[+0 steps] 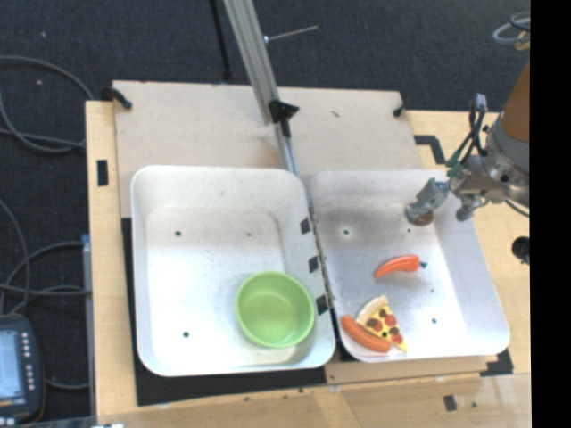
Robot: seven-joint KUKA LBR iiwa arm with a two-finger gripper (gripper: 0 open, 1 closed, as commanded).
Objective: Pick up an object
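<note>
Above the right bin (464,266): gripper (426,209).
Whether its fingers are apart, I cannot tell; chili (397,265) lies below, pizza (379,321) lower.

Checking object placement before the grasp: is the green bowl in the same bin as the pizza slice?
No. The green bowl sits in the left bin, while the pizza slice lies in the right bin.

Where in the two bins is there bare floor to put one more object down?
Left bin: the whole floor behind and left of the green bowl is bare. Right bin: the middle, between the tool and the chili, is free. The front is crowded by the pizza slice and hot dog.
</note>
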